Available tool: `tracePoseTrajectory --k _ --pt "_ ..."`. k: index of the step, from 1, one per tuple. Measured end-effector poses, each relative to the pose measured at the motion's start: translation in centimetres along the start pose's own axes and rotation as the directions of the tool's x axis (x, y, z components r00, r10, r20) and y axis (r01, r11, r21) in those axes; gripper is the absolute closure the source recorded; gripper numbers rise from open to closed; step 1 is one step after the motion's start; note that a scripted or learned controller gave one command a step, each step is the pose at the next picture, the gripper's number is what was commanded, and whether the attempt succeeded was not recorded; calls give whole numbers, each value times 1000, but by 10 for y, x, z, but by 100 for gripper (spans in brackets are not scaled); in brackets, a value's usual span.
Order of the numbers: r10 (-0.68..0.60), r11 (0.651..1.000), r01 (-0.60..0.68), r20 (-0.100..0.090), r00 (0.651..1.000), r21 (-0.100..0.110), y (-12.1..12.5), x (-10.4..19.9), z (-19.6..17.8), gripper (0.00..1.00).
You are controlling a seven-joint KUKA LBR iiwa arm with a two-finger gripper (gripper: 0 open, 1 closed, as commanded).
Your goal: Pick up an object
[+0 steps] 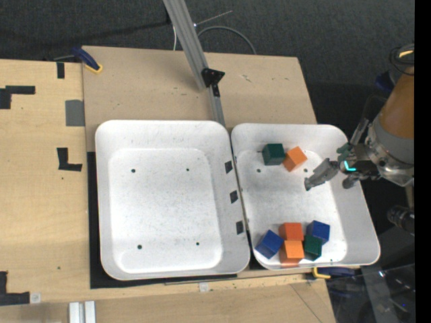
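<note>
Grey fingers hang over the right bin, near its right wall. They look spread apart, and nothing sits between them. Just to their left lie an orange block and a dark green block, touching each other. Farther off, at the near end of that bin, five blocks huddle close: a blue block, two orange ones, another blue one and a green one. Beside it on the worktop sits the left bin.
</note>
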State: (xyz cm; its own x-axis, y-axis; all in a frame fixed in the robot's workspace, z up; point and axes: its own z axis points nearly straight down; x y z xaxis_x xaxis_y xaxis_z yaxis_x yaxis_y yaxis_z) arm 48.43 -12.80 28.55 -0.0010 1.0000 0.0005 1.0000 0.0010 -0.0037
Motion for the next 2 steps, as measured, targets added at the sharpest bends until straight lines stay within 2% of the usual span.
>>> tracePoseTrajectory --k 1,2 --pt "-1 1000 1 1 1000 -3 1 0 -1 0" --pt "0 1000 0 0 1000 3 8 7 52 0"
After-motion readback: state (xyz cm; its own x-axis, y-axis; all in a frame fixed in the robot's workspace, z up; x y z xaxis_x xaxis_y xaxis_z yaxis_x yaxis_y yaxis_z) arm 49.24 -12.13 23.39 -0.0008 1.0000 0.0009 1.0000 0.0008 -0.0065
